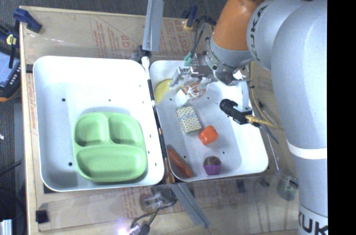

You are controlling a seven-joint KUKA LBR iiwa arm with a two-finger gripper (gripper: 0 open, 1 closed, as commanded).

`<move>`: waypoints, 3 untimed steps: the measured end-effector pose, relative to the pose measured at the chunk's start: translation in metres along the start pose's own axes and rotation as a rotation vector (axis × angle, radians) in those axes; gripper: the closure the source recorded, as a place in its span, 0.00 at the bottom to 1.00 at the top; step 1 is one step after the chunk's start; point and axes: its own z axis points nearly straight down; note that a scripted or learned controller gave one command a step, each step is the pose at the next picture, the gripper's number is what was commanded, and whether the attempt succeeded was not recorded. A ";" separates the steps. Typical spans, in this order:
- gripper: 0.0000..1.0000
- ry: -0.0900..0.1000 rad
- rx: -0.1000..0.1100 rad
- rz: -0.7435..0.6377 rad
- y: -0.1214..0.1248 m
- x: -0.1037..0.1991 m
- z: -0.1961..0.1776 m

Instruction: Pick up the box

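I see the box (pixel 188 119), small, speckled tan, lying flat in the right bin (pixel 253 153). My claw (pixel 192 79) hangs above-left of it; grip state unclear, too cluttered.

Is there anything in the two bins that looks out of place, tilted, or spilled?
Nothing looks spilled or damaged. The box lies flat but turned at a slant to the right bin walls. The green tray sits slightly askew in the left bin. The end effector is above the box.

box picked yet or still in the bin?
Still in: the small patterned box lies flat on the right white bin floor, gripper above it.
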 end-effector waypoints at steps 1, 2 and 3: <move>0.00 -0.002 -0.004 0.075 -0.050 -0.031 0.099; 1.00 -0.005 -0.002 0.067 -0.050 -0.030 0.090; 1.00 -0.001 -0.003 -0.072 -0.068 0.008 -0.007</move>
